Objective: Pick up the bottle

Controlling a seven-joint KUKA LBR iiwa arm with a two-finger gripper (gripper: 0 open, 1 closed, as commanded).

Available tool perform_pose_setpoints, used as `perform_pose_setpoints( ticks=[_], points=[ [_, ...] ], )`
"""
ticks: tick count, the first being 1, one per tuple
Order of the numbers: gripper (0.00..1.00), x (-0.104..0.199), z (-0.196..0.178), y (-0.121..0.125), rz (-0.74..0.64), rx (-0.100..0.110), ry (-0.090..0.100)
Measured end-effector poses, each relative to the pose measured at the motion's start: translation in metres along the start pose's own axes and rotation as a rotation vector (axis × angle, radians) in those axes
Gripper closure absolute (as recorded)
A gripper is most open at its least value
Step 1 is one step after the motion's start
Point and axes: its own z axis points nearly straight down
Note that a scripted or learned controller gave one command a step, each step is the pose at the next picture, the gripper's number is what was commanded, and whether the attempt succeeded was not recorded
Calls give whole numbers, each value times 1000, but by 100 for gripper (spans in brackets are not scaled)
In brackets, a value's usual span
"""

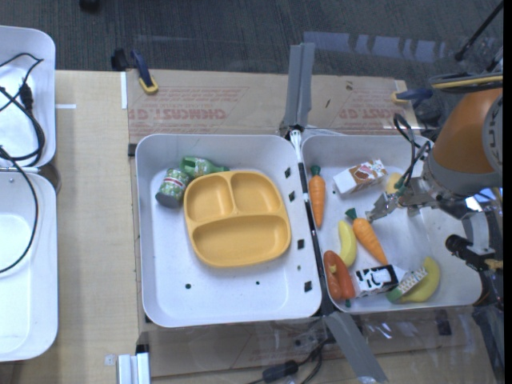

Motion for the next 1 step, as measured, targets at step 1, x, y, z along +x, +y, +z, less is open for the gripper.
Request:
perform_pose_setpoints(
  ticks=[1],
  points=[
    [0,9,-140,85,192,-2,-3]
  ],
)
